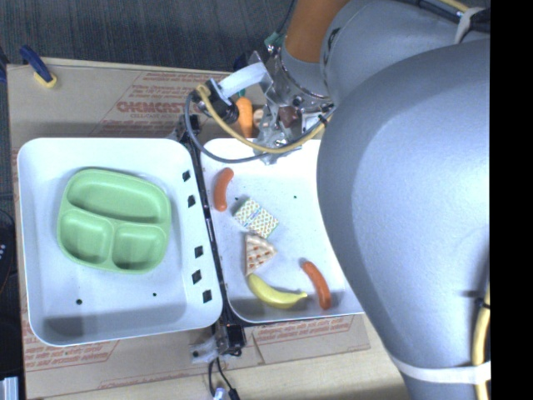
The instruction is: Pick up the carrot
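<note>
The carrot (244, 115), a short orange piece, hangs at the back left corner of the right bin (293, 192), above its rim. It sits against the left side of my gripper (265, 125), which reaches down from the grey arm and is shut on it. A yellow cable (218, 120) loops across just in front of the carrot, and the wrist hardware hides the fingers' upper parts.
On the right bin's floor lie a sausage (221, 188), a checkered cracker (256, 217), a pizza slice (258, 253), a banana (276, 293) and a second sausage (316, 283). The left bin (37, 248) holds a green divided tray (113, 219). The arm's bulk covers the right bin's right side.
</note>
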Action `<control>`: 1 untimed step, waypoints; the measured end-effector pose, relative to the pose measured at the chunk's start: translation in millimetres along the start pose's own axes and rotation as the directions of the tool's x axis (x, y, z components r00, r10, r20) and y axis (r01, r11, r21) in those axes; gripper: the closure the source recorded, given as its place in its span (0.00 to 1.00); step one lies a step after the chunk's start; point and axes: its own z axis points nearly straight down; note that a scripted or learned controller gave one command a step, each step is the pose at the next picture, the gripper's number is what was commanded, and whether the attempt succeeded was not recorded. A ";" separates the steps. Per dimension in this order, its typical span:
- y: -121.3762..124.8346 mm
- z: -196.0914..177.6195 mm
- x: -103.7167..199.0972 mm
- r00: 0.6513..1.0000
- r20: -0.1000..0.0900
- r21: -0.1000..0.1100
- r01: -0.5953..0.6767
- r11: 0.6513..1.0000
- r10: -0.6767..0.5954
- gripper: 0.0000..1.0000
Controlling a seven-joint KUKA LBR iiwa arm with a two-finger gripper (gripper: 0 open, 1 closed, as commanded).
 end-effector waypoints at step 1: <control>-46.9 29.4 19.6 1.000 0.002 0.000 0.005 1.000 -0.005 1.00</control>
